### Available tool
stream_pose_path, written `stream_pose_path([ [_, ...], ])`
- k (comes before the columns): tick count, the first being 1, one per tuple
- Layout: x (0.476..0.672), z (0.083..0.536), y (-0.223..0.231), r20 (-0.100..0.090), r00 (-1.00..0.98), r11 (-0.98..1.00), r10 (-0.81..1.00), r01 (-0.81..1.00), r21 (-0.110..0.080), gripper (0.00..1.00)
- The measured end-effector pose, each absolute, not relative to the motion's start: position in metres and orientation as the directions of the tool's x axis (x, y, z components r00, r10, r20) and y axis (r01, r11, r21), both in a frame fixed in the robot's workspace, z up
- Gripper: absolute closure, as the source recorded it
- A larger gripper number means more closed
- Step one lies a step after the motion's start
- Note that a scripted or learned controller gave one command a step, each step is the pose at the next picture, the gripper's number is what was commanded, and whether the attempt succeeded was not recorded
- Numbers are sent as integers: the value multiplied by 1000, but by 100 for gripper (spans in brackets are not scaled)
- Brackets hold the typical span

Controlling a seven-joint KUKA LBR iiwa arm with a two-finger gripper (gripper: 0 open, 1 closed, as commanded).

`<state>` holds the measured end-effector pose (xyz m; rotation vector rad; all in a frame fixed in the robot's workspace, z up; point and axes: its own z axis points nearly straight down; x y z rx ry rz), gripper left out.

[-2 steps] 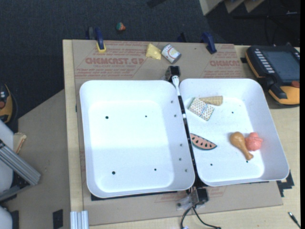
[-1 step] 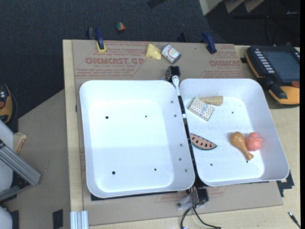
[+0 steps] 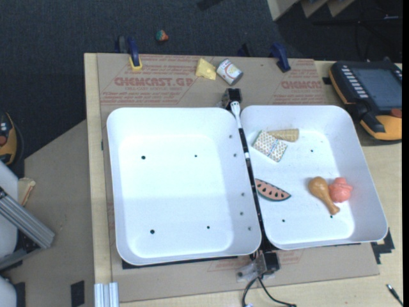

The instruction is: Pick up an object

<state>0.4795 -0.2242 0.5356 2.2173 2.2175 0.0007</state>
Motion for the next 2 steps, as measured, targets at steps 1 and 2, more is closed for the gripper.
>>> stream_pose_path([
  [1,519,396,-153,5,-8,8,1000,1000,-12,0],
  [2,518,415,-158,-3,-2,2,1000,1000,6,100],
])
